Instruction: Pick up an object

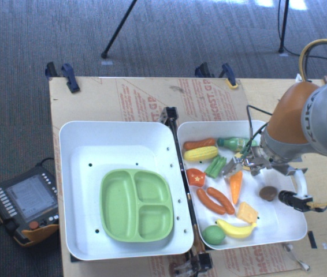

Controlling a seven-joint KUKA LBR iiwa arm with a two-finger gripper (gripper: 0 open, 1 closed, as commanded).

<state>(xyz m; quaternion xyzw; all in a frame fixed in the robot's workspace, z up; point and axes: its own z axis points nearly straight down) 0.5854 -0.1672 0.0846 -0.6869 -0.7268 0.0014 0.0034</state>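
The pincer [237, 165], its opening impossible to tell, hovers at the carrot's [236, 187] top end, the carrot's long axis running away below it.

- Two white bins side by side: left bin [82, 149], right bin [290, 227].
- Left bin: green divided plate [136, 204].
- Right bin: corn [201, 153], green bottle [231, 143], green beans [215, 167], tomato [196, 177], carrot [236, 187], sausages [215, 200], cheese wedge [246, 212], banana [236, 229], lime [213, 234], brown round piece [268, 193].
- Gripper [238, 165] low over right bin, just above carrot top, beside green beans.
- Finger state not discernible.
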